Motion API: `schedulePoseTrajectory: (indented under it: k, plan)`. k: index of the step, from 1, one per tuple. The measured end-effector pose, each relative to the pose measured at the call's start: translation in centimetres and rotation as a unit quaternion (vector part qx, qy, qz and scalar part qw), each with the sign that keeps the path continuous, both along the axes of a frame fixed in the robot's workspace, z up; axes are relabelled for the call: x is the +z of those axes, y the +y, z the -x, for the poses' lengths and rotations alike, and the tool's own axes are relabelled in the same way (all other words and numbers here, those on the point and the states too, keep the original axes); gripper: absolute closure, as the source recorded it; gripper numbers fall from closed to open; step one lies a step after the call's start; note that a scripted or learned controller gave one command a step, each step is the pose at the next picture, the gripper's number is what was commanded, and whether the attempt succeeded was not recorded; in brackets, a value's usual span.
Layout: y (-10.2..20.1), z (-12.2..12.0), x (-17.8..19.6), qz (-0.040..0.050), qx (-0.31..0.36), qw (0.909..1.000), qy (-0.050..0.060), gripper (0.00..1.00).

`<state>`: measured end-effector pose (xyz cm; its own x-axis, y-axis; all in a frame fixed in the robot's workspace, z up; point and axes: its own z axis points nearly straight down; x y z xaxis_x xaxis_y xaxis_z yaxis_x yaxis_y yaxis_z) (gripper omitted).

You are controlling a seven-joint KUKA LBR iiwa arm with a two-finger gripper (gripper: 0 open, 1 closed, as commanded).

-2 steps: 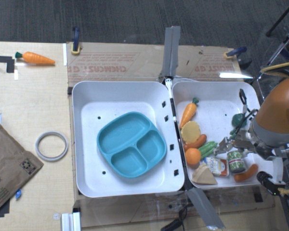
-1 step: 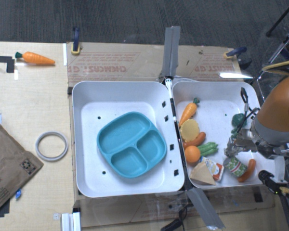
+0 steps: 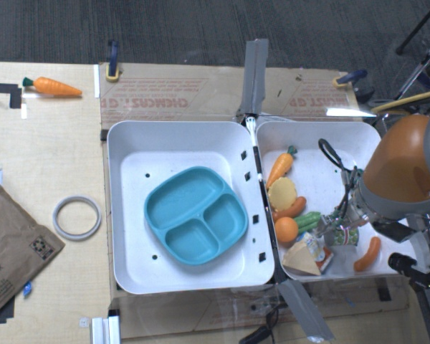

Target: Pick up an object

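Toy food crowds the right bin's [image 3: 358, 131] left side; a blue tray [image 3: 195, 216] fills the left bin's [image 3: 122, 192] middle.

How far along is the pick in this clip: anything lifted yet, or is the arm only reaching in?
Done: the arm has reached into the right bin and its gripper is low among the toy food. In hand: nothing I can confirm; the gripper sits by the green vegetable and the sausage, but no item shows between its fingers. Left: a clear grasp and lift. The blue tray sits in the left bin.
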<state>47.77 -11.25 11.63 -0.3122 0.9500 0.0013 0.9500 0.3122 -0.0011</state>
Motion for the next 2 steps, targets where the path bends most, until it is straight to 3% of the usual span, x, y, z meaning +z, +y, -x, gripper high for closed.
schedulePoseTrajectory:
  k: [1,2]
  plan:
    - [8.06,-1.73,7.42,0.0013,-0.152,0.9884,0.0,1.0]
    - [8.05,-1.72,7.42,0.0014,-0.152,0.9884,0.0,0.0]
